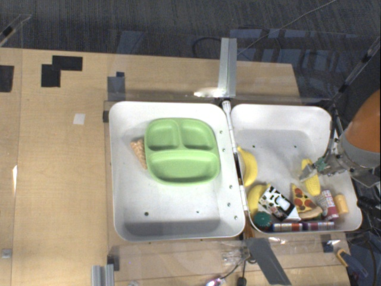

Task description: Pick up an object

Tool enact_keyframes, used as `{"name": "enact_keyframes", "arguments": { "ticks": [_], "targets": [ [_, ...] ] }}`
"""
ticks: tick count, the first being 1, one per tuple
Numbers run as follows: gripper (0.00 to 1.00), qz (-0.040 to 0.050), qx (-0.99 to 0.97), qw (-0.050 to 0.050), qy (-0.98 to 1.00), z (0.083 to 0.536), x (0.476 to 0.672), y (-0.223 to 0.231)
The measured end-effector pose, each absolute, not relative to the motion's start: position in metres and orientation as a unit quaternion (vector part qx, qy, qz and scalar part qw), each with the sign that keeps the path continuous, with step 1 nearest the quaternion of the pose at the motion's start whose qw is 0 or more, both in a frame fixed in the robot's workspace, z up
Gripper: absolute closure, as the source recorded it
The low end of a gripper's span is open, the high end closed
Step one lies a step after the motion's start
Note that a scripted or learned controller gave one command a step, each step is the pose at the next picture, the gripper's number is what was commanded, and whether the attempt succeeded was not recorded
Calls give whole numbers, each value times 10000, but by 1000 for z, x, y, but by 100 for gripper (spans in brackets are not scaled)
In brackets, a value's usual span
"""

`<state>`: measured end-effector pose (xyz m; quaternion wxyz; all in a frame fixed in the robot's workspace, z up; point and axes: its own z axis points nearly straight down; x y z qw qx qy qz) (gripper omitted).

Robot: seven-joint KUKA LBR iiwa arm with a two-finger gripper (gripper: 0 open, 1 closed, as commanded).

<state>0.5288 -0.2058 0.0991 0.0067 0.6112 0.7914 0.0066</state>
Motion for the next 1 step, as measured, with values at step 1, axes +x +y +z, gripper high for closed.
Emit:
{"name": "enact_keyframes", "arguments": {
  "ticks": [1],
  "targets": [
    [100, 8, 6350, 8, 7725, 179, 560, -149]
  ]
}}
